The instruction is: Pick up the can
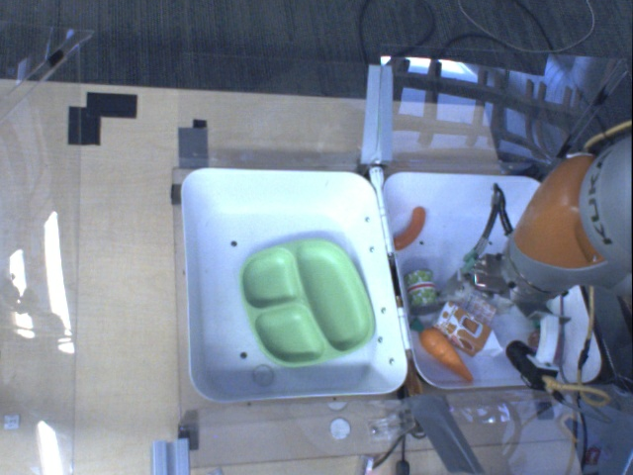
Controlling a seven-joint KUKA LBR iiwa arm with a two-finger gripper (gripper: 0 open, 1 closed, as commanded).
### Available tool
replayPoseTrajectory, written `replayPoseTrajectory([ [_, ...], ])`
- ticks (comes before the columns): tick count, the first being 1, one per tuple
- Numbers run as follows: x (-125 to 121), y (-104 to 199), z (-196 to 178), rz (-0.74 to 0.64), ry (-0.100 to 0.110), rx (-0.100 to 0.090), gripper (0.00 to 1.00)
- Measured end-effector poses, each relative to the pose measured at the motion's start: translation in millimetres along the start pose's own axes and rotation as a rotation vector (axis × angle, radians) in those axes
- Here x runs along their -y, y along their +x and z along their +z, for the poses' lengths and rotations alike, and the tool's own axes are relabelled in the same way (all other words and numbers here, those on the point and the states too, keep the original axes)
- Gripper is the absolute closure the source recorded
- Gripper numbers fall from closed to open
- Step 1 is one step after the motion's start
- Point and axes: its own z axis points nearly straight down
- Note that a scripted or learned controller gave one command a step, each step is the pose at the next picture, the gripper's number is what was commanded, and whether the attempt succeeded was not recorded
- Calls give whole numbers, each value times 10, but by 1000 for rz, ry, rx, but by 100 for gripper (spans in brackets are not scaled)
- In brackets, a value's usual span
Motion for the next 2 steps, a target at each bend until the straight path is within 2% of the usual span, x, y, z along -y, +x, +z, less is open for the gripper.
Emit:
replayPoseTrajectory([
  [1,-103,-522,4,119,11,-13,0],
  [2,232,-68,-7,248,-2,1,0],
])
